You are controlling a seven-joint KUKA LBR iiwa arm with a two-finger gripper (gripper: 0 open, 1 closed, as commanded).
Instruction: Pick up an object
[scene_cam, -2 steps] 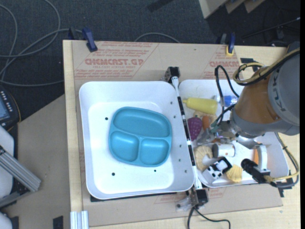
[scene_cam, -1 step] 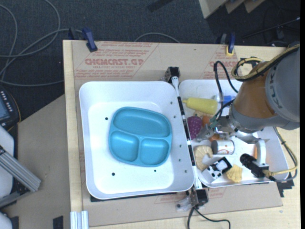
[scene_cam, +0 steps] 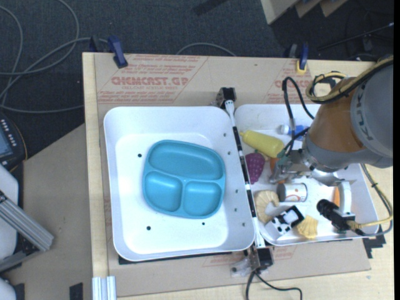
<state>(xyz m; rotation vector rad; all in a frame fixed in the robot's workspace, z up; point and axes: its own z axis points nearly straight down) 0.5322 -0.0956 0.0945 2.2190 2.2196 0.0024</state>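
Observation:
My gripper [scene_cam: 287,169] hangs low over the right bin [scene_cam: 369,214], left of its middle. Just left of it lie a yellow squash-shaped toy [scene_cam: 264,142] and a purple bunch of grapes [scene_cam: 254,164]. A small white can with a red mark [scene_cam: 294,192] lies directly below the gripper in the view, close to it. Nothing shows held in the gripper. The grey arm with its orange band [scene_cam: 334,130] covers the bin's upper right part.
The left bin [scene_cam: 125,167] holds a blue divided plate [scene_cam: 184,178]. Along the right bin's front lie a tan piece [scene_cam: 267,200], a black-and-white block [scene_cam: 287,220], a yellow-tan piece [scene_cam: 307,228] and an orange piece [scene_cam: 336,196]. A ridge [scene_cam: 242,167] separates the bins.

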